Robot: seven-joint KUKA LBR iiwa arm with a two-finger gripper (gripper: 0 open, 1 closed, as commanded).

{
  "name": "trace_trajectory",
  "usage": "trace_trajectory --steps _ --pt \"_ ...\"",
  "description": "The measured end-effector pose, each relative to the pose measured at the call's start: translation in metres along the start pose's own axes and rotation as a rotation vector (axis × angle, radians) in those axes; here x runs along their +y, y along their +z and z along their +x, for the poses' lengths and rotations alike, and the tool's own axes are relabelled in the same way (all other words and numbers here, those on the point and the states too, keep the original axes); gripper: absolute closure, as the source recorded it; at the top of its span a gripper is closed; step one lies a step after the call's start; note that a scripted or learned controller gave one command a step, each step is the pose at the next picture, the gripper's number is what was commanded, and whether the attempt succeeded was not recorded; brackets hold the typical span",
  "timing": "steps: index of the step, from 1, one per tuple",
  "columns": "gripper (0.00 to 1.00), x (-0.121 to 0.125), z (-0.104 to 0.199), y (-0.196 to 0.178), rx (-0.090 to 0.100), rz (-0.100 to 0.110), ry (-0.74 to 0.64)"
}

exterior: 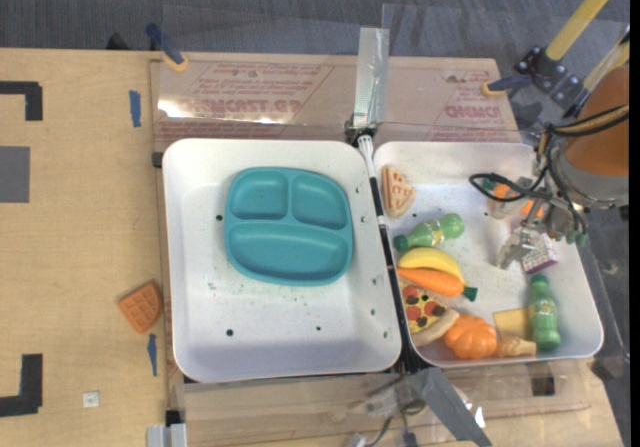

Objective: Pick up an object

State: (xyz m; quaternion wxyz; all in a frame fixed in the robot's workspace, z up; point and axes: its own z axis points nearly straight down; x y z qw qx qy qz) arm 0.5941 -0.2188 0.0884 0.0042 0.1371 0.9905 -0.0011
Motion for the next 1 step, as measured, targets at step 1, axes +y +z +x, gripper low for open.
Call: trace_trajectory --steps 1 --pt "0.0 -0.0235 0.0615 -0.001 -0.001 0.0 0.041"
